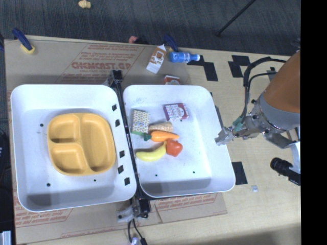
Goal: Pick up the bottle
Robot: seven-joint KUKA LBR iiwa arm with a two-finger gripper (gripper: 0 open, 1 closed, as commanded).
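From above, the small blue plastic bottle [182,57] lies on its side on the tan tabletop [255,208] just beyond the far rim of the right shallow white plastic bin [217,160], its pale cap end pointing right. That bin holds a yellow banana [152,154], an orange carrot [164,136], a glossy red pepper-like piece [174,148] and a maroon packet [175,111], while the left white bin [23,137] carries a smooth yellow three-compartment tray [82,143]. The metal hand [223,137] hangs at the right bin's right rim, well apart from the bottle; whether it is spread or pressed together I cannot tell.
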